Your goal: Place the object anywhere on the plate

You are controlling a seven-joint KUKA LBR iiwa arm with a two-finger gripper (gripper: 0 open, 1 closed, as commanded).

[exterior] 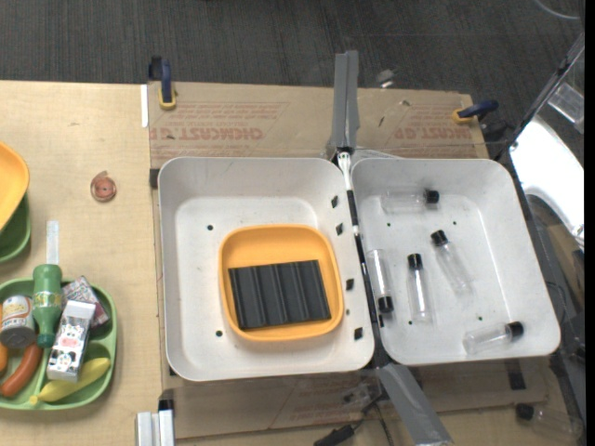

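Observation:
An orange plate (279,244) sits in the middle of the left white bin (186,249). A dark ribbed rectangular block (279,293) lies flat on the plate. In the right white bin (493,193) lie several clear vials with black caps: one near the back (409,199), one along the left wall (379,282), one in the middle (417,286), one slanted beside it (450,260), and one at the front right (491,336).
A green tray (102,365) of toy food stands at the left on the wooden bench. An orange and green dish (9,203) lies at the far left edge. A grey divider post (346,100) rises between the bins at the back.

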